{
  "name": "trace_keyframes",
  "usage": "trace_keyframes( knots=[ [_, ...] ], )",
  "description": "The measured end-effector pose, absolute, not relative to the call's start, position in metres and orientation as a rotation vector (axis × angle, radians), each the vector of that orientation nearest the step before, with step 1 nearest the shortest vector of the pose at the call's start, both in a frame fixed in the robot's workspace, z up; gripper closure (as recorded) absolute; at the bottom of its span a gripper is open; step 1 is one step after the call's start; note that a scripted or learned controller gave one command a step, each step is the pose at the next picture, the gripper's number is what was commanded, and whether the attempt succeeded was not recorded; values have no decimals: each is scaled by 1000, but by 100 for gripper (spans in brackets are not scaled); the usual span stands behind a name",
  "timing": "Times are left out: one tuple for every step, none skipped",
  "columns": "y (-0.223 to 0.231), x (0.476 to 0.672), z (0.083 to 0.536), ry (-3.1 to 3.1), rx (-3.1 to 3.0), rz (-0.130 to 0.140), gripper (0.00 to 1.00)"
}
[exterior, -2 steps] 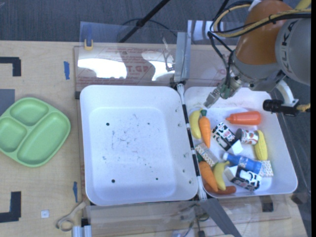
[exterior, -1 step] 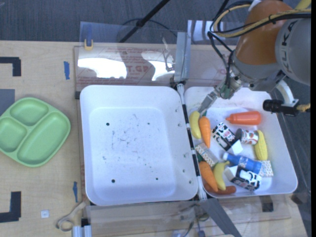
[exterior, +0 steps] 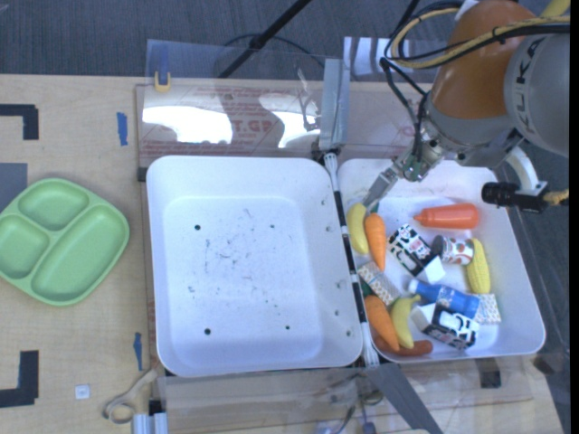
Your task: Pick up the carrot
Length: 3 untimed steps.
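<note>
A slim orange carrot (exterior: 374,240) lies in the right bin (exterior: 529,310) near its left wall, beside a yellow banana (exterior: 358,228). A second carrot (exterior: 381,322) rests at the bin's front left corner. A fatter orange piece (exterior: 446,215) lies toward the back of the bin. My gripper (exterior: 374,193) hangs over the bin's back left part, just above and behind the slim carrot and the banana, angled down to the left. Nothing is visibly held in it.
The right bin also holds two more yellow bananas (exterior: 478,266) (exterior: 403,320), a blue bottle (exterior: 445,296), and black-and-white packets (exterior: 410,245). The left bin (exterior: 244,260) lies beside it. A green divided plate (exterior: 59,240) sits at the far left of the bench.
</note>
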<state>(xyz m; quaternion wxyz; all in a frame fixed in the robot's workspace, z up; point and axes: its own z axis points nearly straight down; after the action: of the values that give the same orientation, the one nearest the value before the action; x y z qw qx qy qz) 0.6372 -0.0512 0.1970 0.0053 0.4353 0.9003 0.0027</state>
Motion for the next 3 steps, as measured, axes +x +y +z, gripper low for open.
trace_keyframes(
  knots=[
    [-51,637,197,2819,1363,8,0],
    [-51,637,197,2819,1363,8,0],
    [-51,637,197,2819,1363,8,0]
  ],
)
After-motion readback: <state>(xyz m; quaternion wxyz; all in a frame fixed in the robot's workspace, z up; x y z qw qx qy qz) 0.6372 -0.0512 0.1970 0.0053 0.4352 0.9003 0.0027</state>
